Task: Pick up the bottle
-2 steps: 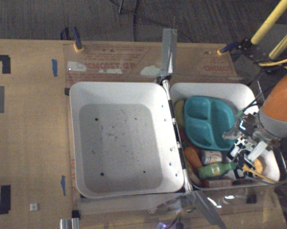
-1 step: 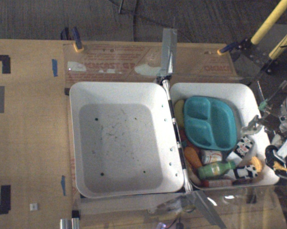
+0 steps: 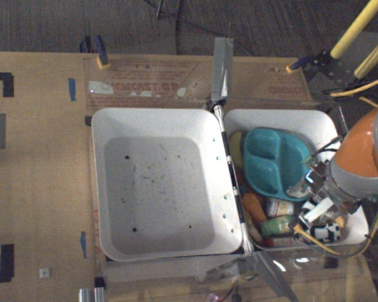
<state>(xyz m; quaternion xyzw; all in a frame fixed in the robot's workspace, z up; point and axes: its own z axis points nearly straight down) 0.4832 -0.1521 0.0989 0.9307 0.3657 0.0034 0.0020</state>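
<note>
**Status: bottle not yet lifted**

I read the gripper (image 3: 311, 199) as low over the right bin (image 3: 283, 114), at the lower right corner of the teal plate (image 3: 270, 159). I cannot tell whether it is wide or narrow. The bottle (image 3: 280, 225), green, lies on its side just below the plate, beside an orange thing (image 3: 254, 206) and close to the gripper. Nothing shows it gripped. My judgement is that the approach is done, and the grasp and lift are left.

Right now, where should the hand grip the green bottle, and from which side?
Probably the middle of the green bottle, from above: it lies on its side along the near wall of the right bin, with an orange thing crowding one end.
</note>
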